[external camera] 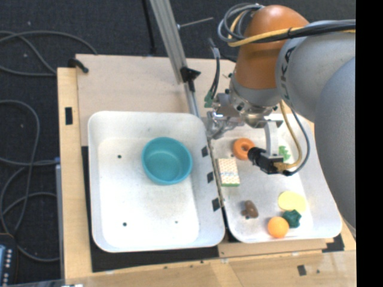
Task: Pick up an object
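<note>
1. In the camera view, the big grey and orange arm (pixel 281 52) reaches in from the upper right, over the right bin (pixel 326 220).
2. The gripper (pixel 222 119) hangs near the top of that bin. I cannot tell what it holds.
3. Nothing looks picked up yet. The orange ring (pixel 242 148), sponge (pixel 228 172), brown lump (pixel 249 208), yellow disc (pixel 291 201) and orange ball (pixel 277 226) lie in the right bin.
4. A blue bowl (pixel 167 160) sits in the left bin (pixel 108 220).

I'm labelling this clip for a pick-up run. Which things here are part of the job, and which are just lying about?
Part of the job:
- pincer, above the right bin
- candidates in that bin: orange ring, pale block, brown lump, yellow disc, orange ball, dark green piece
- teal bowl in the left bin

Lying about:
- cables on the dark floor
- aluminium rail
</note>
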{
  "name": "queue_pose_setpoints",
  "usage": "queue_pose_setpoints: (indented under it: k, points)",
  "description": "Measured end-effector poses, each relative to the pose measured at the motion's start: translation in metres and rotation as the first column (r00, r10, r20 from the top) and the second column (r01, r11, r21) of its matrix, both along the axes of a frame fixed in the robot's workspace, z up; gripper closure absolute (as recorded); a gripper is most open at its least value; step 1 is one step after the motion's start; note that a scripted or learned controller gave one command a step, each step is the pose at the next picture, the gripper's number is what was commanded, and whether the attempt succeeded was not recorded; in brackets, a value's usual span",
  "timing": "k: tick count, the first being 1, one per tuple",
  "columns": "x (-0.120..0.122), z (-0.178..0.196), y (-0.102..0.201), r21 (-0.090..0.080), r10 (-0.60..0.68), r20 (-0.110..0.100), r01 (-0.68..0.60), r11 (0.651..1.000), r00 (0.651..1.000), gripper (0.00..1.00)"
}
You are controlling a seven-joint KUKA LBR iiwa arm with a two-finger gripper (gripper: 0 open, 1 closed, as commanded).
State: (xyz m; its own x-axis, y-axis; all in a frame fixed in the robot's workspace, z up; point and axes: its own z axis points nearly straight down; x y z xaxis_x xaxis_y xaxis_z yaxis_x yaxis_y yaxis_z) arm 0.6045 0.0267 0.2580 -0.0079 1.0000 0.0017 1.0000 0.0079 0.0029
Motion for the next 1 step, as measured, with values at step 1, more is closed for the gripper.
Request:
queue_pose_setpoints:
  k: [1]
  points:
    - [0.039, -0.0023, 0.0326, -0.002, -0.002, 0.0, 0.002, 1.0, 1.0, 1.0]
